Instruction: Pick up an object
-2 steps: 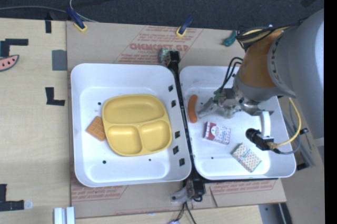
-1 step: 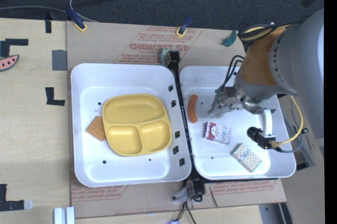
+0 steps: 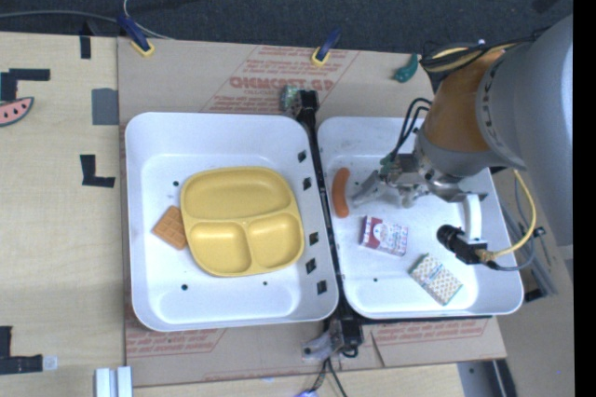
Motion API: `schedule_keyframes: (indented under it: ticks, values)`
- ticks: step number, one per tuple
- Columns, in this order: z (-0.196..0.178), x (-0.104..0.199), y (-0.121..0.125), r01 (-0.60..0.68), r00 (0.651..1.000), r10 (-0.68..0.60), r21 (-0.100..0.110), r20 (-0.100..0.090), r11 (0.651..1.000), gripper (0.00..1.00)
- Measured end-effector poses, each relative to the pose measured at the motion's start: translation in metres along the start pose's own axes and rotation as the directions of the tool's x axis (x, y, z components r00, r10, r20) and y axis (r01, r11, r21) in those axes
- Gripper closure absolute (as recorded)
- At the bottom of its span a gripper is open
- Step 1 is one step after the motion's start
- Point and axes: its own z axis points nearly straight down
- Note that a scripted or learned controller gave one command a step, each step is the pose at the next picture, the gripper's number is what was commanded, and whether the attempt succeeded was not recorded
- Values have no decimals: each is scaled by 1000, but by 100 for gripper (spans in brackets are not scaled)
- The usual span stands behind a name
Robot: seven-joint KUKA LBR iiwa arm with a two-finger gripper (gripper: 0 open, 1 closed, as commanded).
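The surface carries two shallow white bins side by side, and their raised rims are there, I judge, to keep loose things from sliding off while the arm reaches in. The arm (image 3: 475,120) comes from the right and bends down over the right bin (image 3: 372,297), with its jaws (image 3: 374,185) low near the bin floor, in the upper middle of that bin. Whether the jaws are spread or pressed together I cannot tell (the wrist hardware and cables crowd that spot), and nothing shows between them. The nearest candidate for picking is the sausage (image 3: 341,191), a small orange-red piece lying just to the left of the jaws, close to the wall that divides the bins, its long side running up and down the view; from this angle I cannot tell whether the jaws touch it. Just below the jaws, a little toward the near edge, lies a red and white packet (image 3: 384,236), flat on the floor. Farther below and to the right sits a patterned box (image 3: 436,279), well apart from the jaws. Far to the left, in the left bin (image 3: 154,293), a yellow divided tray (image 3: 242,220) lies flat with a cracker (image 3: 170,226) tucked against its left edge; both are out of the present reach.
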Motion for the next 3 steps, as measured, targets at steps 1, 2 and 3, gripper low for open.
schedule_keyframes:
  ticks: [1,2,3]
  values:
    - [18,3,-41,0,1000,0,-2,-2,1000,0]
    - [9,2,-40,-1,1000,1,-3,0,1000,100]
    - [9,2,-41,-1,1000,1,-3,0,1000,0]
